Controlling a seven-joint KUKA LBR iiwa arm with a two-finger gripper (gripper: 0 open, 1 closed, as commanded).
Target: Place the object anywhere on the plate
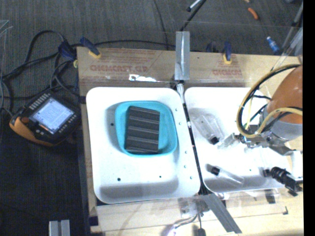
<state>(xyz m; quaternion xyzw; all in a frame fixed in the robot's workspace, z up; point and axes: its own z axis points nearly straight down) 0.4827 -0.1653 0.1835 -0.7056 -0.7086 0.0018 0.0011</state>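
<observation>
Looking down, we see the dark ridged block (142, 130) resting on the blue plate (170, 134); our tool's (235, 139) grip state we cannot tell.

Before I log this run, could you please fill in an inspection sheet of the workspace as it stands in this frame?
Surface: wooden bench bearing a left bin and a right bin.
Job's things: dark ribbed block lying on the blue plate in the left bin.
Clutter: clear plastic piece in the right bin.
Grippers: gripper over the right bin; nothing seen between its fingers.
Cables: yellow and black loops on the arm; black leads on the floor at left.
Surroundings: handheld pendant on the floor; blue clamps on the bench's far edge.
</observation>
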